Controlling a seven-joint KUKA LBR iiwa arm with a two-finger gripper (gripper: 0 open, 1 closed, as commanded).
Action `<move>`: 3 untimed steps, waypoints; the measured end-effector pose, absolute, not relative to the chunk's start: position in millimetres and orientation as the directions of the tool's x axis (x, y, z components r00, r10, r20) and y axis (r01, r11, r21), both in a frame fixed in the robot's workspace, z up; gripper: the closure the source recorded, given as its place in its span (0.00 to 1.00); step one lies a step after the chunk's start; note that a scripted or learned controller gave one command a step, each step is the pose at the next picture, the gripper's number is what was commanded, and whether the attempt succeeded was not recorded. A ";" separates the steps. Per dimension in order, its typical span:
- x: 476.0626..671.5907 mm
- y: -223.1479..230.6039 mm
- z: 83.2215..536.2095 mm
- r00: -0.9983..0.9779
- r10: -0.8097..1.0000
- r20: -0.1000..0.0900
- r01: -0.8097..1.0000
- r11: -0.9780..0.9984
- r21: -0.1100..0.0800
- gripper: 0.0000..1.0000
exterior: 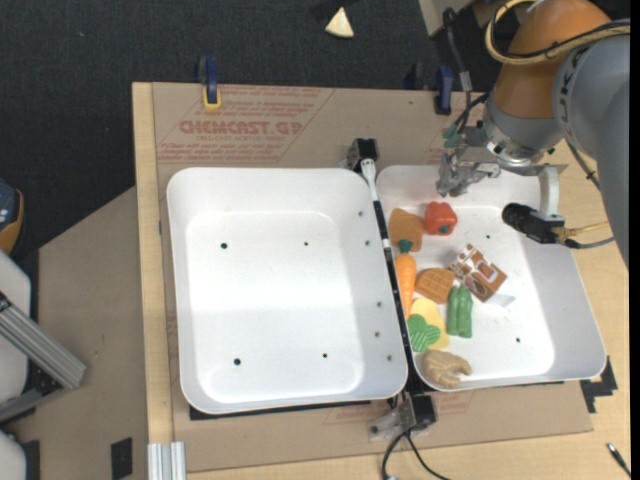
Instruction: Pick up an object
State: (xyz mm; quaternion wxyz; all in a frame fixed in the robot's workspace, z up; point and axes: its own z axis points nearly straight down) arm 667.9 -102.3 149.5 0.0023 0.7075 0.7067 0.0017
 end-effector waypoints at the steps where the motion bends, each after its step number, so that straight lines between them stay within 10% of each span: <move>1: 667.6 -102.4 148.8 0.001 1.000 -0.001 1.000 -0.001 0.004 0.00; 2: 668.3 -102.5 159.9 0.001 1.000 -0.002 1.000 -0.001 0.008 1.00; 3: 667.6 -3.7 187.1 -0.010 1.000 0.004 1.000 0.010 0.005 1.00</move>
